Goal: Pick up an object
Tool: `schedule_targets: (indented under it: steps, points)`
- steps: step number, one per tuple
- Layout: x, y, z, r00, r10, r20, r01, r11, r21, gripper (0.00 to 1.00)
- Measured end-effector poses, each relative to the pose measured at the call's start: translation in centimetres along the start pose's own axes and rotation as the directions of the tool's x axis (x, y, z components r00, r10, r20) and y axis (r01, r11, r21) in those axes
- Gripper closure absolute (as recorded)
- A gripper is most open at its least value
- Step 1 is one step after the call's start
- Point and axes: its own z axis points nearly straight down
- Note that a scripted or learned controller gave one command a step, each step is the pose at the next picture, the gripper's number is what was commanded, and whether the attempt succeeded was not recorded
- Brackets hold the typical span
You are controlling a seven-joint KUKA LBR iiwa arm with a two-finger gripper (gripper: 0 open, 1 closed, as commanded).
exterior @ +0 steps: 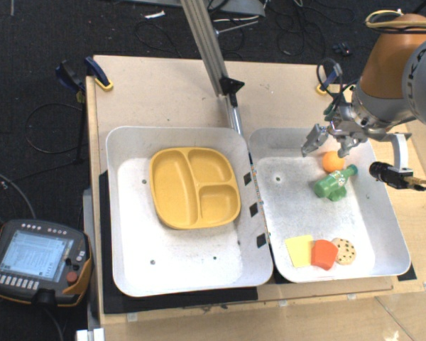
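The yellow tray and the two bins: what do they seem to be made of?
The yellow tray looks like moulded plastic with a smooth, slightly matte finish: uniform colour, rounded corners, three compartments formed in one piece. The left bin and right bin look like thin white plastic or painted sheet, dull and finely speckled, with gently upturned rims; the picture cannot settle which.

The arm (pixel 394 69) reaches in at the frame's upper right, its gripper (pixel 331 143) pointing down, 2 fingers spread.
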Motion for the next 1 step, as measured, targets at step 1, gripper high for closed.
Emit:
schedule_targets:
  steps: [1]
  points:
    - [0.67, -0.22, 6.28, 1.000, -0.002, -0.001, 0.002, 1.000, 0.002, 0.00]
